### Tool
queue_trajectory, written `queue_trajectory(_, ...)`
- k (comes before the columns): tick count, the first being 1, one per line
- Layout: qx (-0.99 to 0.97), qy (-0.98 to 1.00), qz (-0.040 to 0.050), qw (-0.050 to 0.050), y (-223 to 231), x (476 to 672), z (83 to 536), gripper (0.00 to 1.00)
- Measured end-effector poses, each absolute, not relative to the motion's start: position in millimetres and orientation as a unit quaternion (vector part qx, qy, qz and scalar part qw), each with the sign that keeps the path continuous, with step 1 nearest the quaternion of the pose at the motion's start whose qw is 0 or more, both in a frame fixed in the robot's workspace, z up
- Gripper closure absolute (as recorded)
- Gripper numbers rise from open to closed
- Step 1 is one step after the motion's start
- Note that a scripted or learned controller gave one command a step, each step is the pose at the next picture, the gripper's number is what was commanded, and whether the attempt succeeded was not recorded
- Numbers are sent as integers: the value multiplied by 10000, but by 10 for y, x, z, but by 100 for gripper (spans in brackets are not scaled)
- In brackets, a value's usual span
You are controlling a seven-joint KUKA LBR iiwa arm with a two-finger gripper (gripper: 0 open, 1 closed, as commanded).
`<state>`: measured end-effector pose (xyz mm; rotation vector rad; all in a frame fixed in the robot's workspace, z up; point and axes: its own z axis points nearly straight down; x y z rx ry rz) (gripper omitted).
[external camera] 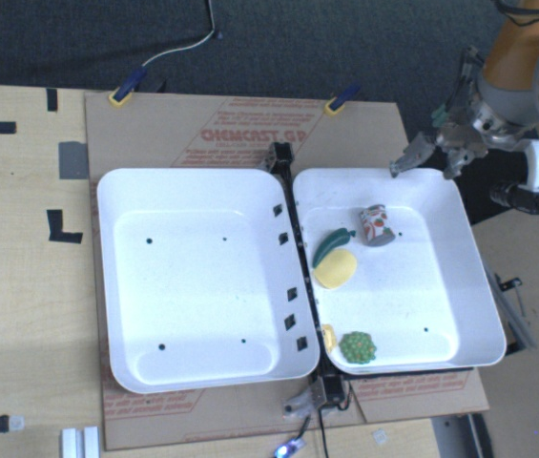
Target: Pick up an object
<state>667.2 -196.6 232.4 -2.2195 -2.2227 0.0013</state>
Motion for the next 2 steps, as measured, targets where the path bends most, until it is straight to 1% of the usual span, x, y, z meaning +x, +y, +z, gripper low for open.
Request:
queue_trajectory(1,-7067,-7075,42,79,-1551,6048,920,0)
queue_trajectory(2,-7046,-7095,89,-1,-1145,6561,853,0)
